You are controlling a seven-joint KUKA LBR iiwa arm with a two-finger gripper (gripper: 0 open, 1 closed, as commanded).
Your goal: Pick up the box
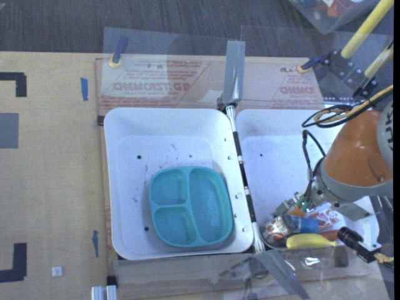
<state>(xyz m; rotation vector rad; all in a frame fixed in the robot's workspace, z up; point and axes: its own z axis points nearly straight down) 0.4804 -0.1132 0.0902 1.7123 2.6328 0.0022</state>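
Tan wood bench top [50,167] far L, what's on it?

— Black square marks [15,83] by the edge, plus short blue tape strips [84,89].

Next over?

— Shallow white plastic L bin [115,167]. Rounded teal plastic plate w/ three compartments [190,206] lies flat in its near half, close to the R wall. Dark specks on the bin floor beside it. Behind both bins, a clear plastic sheet w/ red lettering [153,80] lies flat on the bench.

Between the bins?

— Grey upright metal strip [234,74] at the back, over the seam where the two rims meet.

R bin?

— Shallow white plastic R bin [275,155]. Items are bunched in its near L corner. L to R: red-and-white bit [274,230], too blurred to name; small blue item [300,222]; yellow banana-shaped item [310,240] lying lengthwise at the front; then what looks like the white box w/ red print [328,217], just behind the yellow one and touching it, partly under the wrist.

Gripper?

— Robot gripper [305,200] is low in the R bin, over the cluster's back edge, just L of the box. Can't tell if it's open or closed; the wrist blocks it. Can't tell if it touches the box either. Grey arm w/ orange band [356,158] comes in from the R, above the bin's R half.
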